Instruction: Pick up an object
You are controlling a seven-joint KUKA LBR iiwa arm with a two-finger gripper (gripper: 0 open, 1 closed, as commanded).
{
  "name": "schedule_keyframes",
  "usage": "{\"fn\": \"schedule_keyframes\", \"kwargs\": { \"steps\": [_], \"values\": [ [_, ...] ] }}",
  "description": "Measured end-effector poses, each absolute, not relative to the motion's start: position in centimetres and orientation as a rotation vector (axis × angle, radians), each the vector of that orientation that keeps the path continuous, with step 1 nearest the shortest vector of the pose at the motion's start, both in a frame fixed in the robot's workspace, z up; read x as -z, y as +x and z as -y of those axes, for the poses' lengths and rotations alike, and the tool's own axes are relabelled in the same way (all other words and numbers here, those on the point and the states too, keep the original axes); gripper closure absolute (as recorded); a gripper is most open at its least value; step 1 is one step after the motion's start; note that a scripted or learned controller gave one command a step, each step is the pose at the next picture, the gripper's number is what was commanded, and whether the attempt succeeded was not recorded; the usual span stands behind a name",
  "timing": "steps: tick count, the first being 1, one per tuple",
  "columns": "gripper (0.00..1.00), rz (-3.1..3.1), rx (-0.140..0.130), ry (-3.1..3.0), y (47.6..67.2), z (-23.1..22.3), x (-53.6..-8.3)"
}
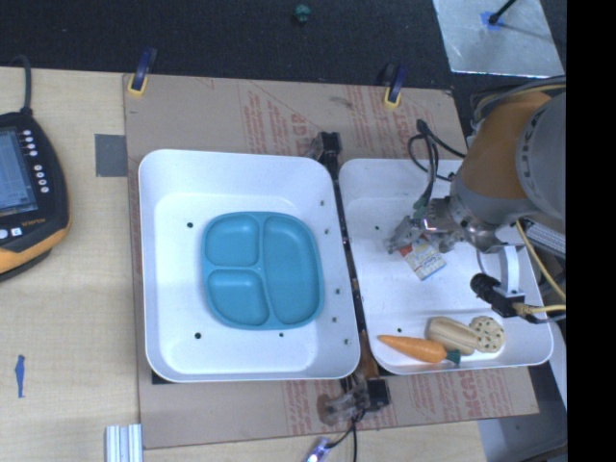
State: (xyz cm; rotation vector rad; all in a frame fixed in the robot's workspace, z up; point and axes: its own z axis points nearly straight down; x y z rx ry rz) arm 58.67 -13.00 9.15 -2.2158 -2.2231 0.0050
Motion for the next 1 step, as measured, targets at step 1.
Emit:
{"fn": "schedule_keyframes", "kwargs": {
  "steps": [1],
  "values": [
    [0.0, 2.224, -0.001, -2.217, 60.72, 12.59, -9.2]
  ]
}}
